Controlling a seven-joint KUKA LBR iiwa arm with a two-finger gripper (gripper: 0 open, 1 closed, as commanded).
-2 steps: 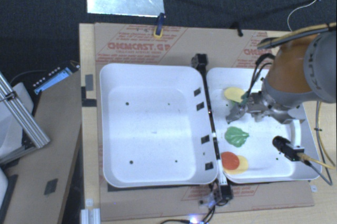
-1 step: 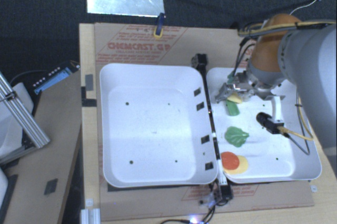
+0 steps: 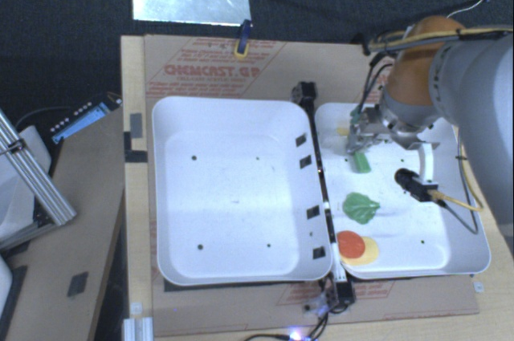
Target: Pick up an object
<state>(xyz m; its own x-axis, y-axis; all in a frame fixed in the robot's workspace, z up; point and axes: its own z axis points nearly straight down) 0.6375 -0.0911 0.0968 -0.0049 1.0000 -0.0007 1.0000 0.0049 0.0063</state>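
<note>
My gripper (image 3: 357, 144) hangs over the back left part of the right bin (image 3: 450, 255), pointing down. Just beneath its tip lies a small green stick-shaped object (image 3: 361, 164) on the bin floor; whether the gripper touches it is unclear. A green leaf-shaped object (image 3: 361, 207) lies nearer the front. A red disc (image 3: 350, 242) rests on a yellow disc (image 3: 367, 253) by the bin's front left corner. A small yellow bit (image 3: 343, 131) shows to the left of the gripper.
The left bin (image 3: 173, 251) stands beside the right one, separated by a black clipped divider (image 3: 321, 187). A black plug with a yellow cable (image 3: 411, 183) hangs off the arm above the right bin. The grey arm (image 3: 474, 83) covers the bin's back right.
</note>
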